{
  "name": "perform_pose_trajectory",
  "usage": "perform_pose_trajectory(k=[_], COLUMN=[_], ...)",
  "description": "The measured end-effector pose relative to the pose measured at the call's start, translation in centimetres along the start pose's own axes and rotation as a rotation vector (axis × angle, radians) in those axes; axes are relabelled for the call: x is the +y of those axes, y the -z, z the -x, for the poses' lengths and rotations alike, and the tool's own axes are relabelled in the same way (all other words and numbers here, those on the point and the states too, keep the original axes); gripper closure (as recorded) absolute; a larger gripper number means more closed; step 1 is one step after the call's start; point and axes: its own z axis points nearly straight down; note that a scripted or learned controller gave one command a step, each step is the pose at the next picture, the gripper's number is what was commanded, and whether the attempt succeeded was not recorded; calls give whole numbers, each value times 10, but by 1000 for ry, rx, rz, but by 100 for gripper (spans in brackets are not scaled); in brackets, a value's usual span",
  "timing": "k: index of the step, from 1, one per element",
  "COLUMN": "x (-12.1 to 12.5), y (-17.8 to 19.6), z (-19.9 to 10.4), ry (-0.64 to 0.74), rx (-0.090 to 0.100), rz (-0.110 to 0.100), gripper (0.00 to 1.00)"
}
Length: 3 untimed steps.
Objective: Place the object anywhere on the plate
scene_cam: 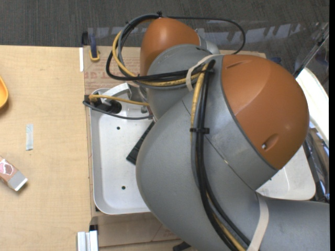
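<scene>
My own arm (220,156) takes up most of what can be seen: smooth grey casings with rounded joints, two glossy orange domes, and a bundle of black and yellow cables (196,95) strapped along it with a pale tie. Beneath it lies the left white bin (107,166), a shallow tray of matte plastic with rounded corners and a couple of small dark holes in its floor. A flat black piece (138,148) pokes out from under my casing over that bin (what it is I cannot tell). My gripper is hidden behind the arm, so I cannot tell how it stands or whether it has anything. A sliver of the right bin (296,184) shows past my elbow. The object and the plate I cannot make out. On the pale wood-grain bench (42,98) rest a small grey strip (29,137), a block with a reddish, unreadable wrapper (11,174), and an orange edge (2,93).
</scene>
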Motion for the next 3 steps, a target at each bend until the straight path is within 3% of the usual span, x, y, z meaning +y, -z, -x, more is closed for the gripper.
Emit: perform_pose_trajectory(k=[1,2,3], x=[-24,71,72], y=[-25,74,82], z=[-13,-1,0], ry=[-46,-36,-33], rx=[-3,0,-4], rz=[-3,1,4], gripper=[0,0,100])
